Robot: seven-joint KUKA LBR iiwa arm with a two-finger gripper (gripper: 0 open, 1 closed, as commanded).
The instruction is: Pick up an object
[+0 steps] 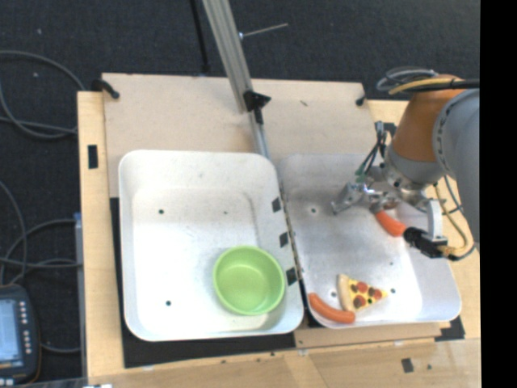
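Note:
My gripper (368,196) hangs low over the upper right part of the right bin (323,241), under the orange wrist band. A small orange carrot-like piece (390,222) lies just below and to the right of it, touching or nearly touching the gripper body. A toy pizza slice (358,293) rests near the bin's front edge. A red-orange sausage (330,309) lies beside the slice, at the front left corner. A green bowl (249,279) sits in the left bin (161,217), near its front right.
A slanted metal pole (233,51) stands behind the bins and ends near their shared edge. The wooden bench top (178,111) stretches behind both bins. Cables trail from the arm on the right.

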